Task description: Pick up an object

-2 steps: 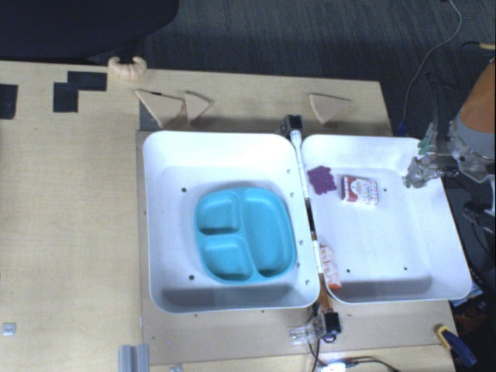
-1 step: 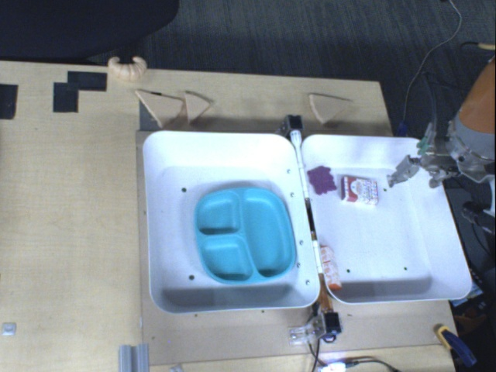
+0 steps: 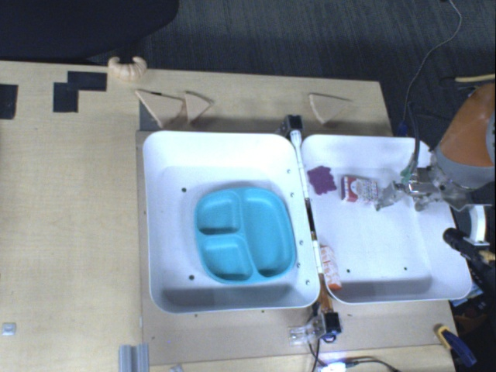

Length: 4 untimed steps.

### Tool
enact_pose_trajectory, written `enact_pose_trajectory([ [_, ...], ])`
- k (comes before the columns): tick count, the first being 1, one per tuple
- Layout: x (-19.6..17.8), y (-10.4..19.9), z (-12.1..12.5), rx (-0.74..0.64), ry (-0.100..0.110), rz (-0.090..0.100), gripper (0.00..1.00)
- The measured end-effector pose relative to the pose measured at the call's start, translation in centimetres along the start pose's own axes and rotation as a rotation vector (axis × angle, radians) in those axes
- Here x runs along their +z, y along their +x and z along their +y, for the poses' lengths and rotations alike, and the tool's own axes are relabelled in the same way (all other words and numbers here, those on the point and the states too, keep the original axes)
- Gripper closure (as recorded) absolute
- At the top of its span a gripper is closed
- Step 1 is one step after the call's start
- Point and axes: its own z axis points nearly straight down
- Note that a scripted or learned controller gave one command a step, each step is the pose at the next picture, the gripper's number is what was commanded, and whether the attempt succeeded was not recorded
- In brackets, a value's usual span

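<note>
Left bin [image 3: 167,208]: smooth white, holds glossy blue three-part tray [image 3: 245,234]
Right bin [image 3: 372,273]: crumpled purple scrap [image 3: 321,179], red-white packet [image 3: 359,188]
Pincer [image 3: 390,194]: at packet's 3 o'clock, grip unreadable

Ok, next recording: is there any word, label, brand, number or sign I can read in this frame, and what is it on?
No text here can be read.
Small red and white packet in the right white bin: it bears printing, too blurred to read.
Orange and white wrapper at that bin's left wall: markings too small to read.
Crumpled purple piece and light blue divided plastic tray: no lettering visible.
</note>
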Motion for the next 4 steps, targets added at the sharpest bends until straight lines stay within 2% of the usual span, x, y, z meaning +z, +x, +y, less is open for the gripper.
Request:
enact_pose_trajectory([
  [1, 1.3, 2.2, -5.2, 0.001, -0.007, -0.002, 0.00],
  [2, 0.1, 2.2, -4.9, 0.001, -0.013, -0.003, 1.00],
  [3, 0.1, 2.2, -5.0, 0.000, -0.012, -0.003, 0.00],
  [4, 1.3, 5.9, -8.7, 0.003, -0.010, -0.004, 0.00],
])
